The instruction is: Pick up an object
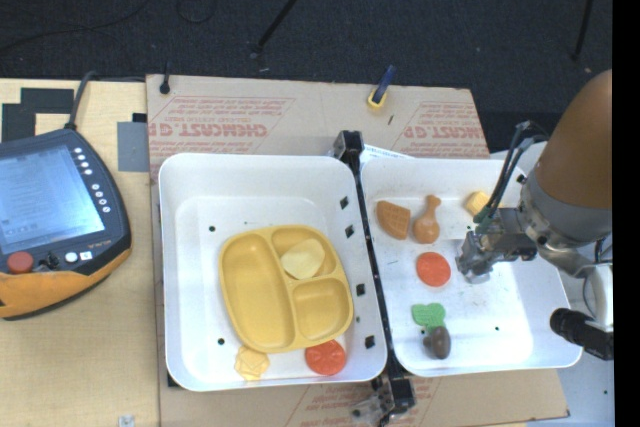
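My gripper (476,265) hangs low over the right bin (520,335), just right of a flat red-orange disc (433,269). Its fingers are too dark and small to read. Behind the disc lie a brown bread-like piece (393,219) and a drumstick-shaped piece (427,220). A yellow item (479,203) sits at the bin's back, partly hidden by the arm's cable. Toward the front lie a green piece (428,315) and a dark brown lump (437,343).
The left bin (190,215) holds a yellow divided tray (285,300) with a pale slice (302,262) in one compartment. A red tomato-like piece (325,356) and a small yellow piece (251,364) lie at its front. A control pendant (55,215) rests at the left.
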Available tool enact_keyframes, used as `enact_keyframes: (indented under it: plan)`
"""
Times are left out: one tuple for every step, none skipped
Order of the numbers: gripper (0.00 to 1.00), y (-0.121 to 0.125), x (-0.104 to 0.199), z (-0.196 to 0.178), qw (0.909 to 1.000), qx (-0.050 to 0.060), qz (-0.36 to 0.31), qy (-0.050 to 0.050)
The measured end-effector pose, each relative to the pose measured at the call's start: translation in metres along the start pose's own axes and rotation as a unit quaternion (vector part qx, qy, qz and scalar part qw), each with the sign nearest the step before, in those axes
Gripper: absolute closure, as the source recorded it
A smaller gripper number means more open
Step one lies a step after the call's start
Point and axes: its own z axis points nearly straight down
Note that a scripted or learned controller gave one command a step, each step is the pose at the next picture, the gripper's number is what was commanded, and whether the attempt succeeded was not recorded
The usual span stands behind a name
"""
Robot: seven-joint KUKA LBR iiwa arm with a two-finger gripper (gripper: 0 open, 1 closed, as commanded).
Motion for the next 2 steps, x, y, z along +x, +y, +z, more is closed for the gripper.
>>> enact_keyframes:
  plan:
    - [1.00, 0.001, 0.089, -0.159, 0.9999, -0.010, -0.004, 0.002]
    - [1.00, 0.000, 0.152, -0.215, 1.0000, -0.004, -0.002, 0.001]
